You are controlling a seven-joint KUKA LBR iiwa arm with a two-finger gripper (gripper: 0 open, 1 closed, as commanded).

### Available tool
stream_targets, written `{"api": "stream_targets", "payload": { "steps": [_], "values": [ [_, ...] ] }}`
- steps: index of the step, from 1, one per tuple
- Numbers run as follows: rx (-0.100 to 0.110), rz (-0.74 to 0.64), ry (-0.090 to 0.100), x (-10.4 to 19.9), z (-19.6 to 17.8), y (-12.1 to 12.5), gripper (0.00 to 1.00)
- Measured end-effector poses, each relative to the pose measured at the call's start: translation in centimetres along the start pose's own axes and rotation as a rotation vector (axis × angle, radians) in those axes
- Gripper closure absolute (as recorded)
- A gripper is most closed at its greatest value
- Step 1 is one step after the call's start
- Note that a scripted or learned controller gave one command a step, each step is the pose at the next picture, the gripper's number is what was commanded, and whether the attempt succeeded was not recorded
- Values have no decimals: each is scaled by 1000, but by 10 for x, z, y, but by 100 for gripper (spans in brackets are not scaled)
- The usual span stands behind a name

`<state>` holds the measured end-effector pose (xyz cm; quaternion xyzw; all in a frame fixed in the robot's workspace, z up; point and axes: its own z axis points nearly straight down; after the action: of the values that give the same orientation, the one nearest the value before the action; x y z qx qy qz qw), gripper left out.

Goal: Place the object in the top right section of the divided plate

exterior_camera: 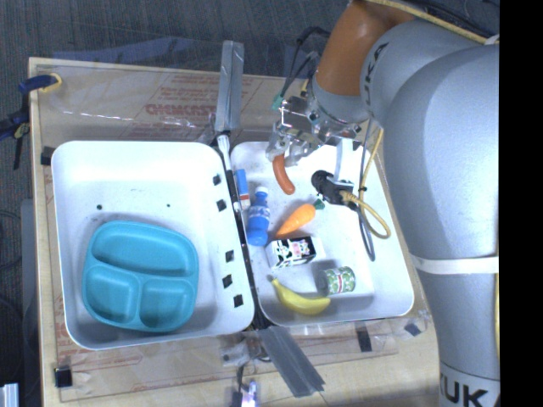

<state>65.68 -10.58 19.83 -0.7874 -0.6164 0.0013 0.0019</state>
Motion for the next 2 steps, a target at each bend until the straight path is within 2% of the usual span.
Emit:
{"api": "stream_targets", "payload": {
  "steps": [1,2],
  "values": [
    [0,31,-1,80,-2,-47,100],
    [-2,-146,-1,159,7,-40,100]
  ]
}}
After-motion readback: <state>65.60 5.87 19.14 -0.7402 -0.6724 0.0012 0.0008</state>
